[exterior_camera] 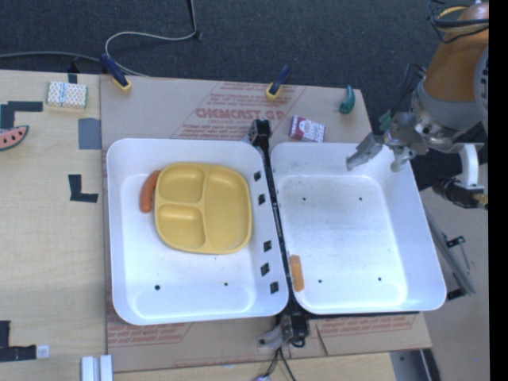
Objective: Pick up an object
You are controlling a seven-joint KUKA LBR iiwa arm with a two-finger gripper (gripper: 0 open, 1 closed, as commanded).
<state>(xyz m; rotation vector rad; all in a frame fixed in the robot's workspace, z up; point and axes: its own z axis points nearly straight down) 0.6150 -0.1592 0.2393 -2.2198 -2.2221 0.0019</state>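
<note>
Orange piece (296, 272) at right bin (413, 236) near-left corner, well apart from end effector (379, 154); fingers spread, holding nothing.

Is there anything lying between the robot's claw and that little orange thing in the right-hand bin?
Nothing visible does. The gripper hangs over the upper right rim of the right bin, and the small orange object lies against that bin's lower left wall. Between them is only bare bin floor.

blue-yellow clamps (117, 71) | small packet (305, 128) | watermelon slice (12, 138)
</note>
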